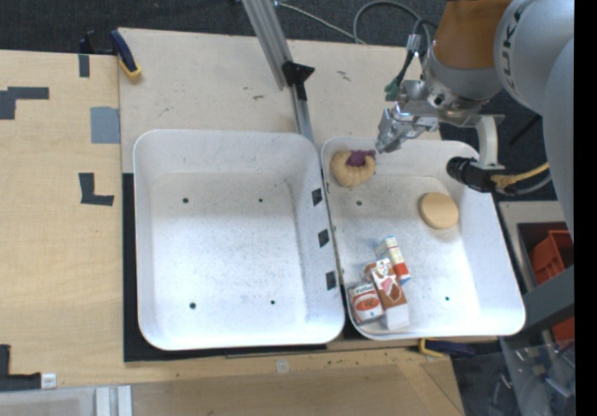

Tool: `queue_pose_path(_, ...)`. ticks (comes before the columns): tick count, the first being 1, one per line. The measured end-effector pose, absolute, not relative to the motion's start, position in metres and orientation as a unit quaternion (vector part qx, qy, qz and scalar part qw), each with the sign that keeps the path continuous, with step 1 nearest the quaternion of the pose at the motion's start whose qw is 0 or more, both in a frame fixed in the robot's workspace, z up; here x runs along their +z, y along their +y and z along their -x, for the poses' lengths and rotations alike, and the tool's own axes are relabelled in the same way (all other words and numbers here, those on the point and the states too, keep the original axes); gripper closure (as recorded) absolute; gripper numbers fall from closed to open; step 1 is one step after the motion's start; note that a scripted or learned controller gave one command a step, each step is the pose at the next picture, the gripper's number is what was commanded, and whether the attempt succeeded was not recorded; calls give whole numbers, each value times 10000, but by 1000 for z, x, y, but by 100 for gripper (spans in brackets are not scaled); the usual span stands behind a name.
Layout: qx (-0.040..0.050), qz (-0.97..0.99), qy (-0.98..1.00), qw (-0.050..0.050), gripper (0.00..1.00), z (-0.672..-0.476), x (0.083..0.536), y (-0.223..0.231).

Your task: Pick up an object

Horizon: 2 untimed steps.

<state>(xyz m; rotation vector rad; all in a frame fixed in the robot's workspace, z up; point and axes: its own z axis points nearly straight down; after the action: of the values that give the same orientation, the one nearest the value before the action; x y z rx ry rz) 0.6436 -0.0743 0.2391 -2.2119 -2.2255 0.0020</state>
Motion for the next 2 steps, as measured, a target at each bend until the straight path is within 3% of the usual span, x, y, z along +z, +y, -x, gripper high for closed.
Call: queue_pose_path(2, 9, 7061, -7081, 9, 100, -607, 237, 29)
